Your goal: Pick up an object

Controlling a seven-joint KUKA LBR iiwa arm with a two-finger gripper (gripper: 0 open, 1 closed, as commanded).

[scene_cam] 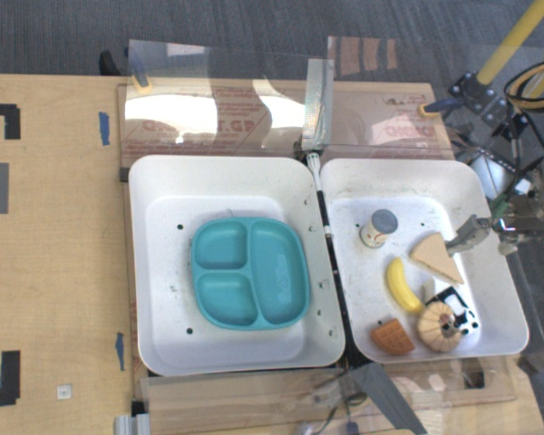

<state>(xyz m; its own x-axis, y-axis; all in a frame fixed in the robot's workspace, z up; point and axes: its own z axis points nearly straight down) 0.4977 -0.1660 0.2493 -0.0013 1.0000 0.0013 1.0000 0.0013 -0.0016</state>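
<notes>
I start at the left of the frame with bare worktop [45,243], then the left bin [154,188], where a teal divided plate [250,273] lies flat in the middle. Across the divider, the right bin [417,175] holds everything worth grabbing. A small grey-capped cylinder [377,227] stands in its upper middle. Below and to the right lies a banana [401,285], its long axis running roughly top to bottom of the frame. Just beside the banana on the right lies a tan wedge [435,258]. Toward the lower edge sit an orange-brown piece [393,336], a round striped object [438,326] and a small black-and-white thing [461,314], clustered close together.

The tool [476,231] reaches in from the right edge and sits just right of the wedge's upper end. Whether it is wide or narrow I cannot tell. My judgement: the wedge is the nearest candidate, lying left and slightly below the tool, so a short move toward the left should centre it.
</notes>
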